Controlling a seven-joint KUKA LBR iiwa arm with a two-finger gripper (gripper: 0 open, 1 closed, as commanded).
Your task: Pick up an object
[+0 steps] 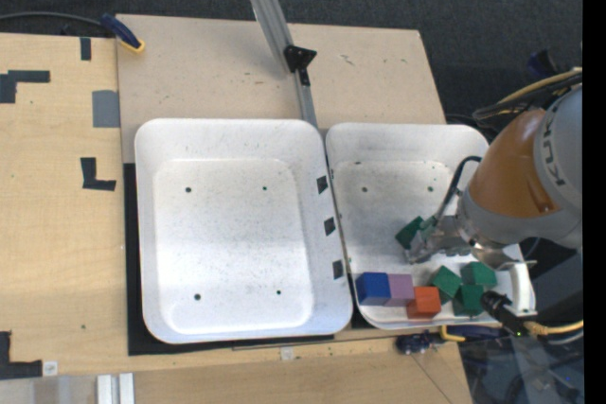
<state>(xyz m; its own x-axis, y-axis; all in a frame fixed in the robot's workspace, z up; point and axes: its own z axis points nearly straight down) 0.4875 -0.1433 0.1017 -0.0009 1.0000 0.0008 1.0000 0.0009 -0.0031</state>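
Jaws (423, 239) state unclear, beside dark green block (410, 230); speckled white bin (398, 151).

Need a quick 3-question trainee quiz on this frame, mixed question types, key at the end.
1. True or false: the blue block lies in the left bin.
2. Which block touches the blue block's right side? A) orange B) lilac C) dark green
3. Fill in: the pincer hovers beside a dark ____ block in the right bin.

Key
1. False: it sits in the right bin, near the front left corner.
2. B: the lilac block is next to it, with the orange block further right.
3. green. Contact between pincer and block cannot be judged from this view.
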